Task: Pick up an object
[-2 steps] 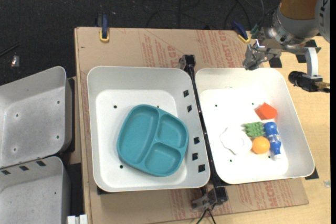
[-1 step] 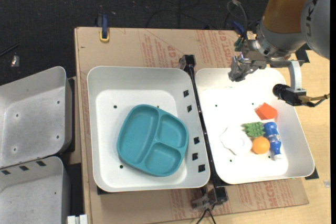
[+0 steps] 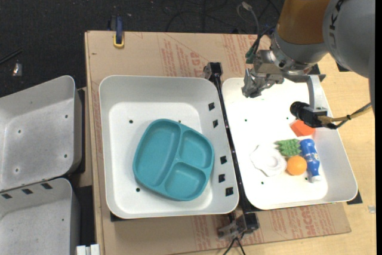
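Both bins: teal tray (image 3: pixel 173 159) left, toys (image 3: pixel 296 155) right.

The grey arm (image 3: pixel 352 27) reaches in from the right edge of the camera view, its orange band (image 3: pixel 310 6) bulging large and round just above the wrist. Below that band the wrist points down and to the left, ending in the gripper (image 3: pixel 255 85), which hangs low with its dark metal tip aimed downward.
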`<state>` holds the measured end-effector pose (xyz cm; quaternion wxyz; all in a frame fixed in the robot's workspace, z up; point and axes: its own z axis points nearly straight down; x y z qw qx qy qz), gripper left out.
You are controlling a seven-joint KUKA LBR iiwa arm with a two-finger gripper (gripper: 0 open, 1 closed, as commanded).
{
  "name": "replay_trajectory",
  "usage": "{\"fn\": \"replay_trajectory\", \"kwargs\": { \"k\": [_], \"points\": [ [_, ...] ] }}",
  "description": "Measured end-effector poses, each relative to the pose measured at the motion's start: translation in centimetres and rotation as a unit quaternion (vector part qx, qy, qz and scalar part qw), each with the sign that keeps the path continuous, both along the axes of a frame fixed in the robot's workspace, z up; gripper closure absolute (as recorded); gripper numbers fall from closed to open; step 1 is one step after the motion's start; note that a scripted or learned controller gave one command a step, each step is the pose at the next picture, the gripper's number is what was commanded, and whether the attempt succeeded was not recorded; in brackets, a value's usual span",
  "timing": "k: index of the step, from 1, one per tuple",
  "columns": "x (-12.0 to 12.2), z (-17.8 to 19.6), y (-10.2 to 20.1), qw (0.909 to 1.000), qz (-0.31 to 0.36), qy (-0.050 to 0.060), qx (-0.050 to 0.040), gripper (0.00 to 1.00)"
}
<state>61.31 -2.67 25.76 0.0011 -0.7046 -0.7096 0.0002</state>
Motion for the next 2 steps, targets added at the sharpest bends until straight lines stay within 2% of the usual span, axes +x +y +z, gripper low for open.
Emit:
{"fn": "replay_trajectory", "kwargs": {
  "k": [1, 2],
  "points": [
    [-2.0, 0.5, 4.8, 1.0000, 0.000, 0.000, -0.0002, 1.00],
    [-5.0, -0.1, 10.2, 1.0000, 0.001, 0.001, 0.0000, 1.00]
  ]
}}
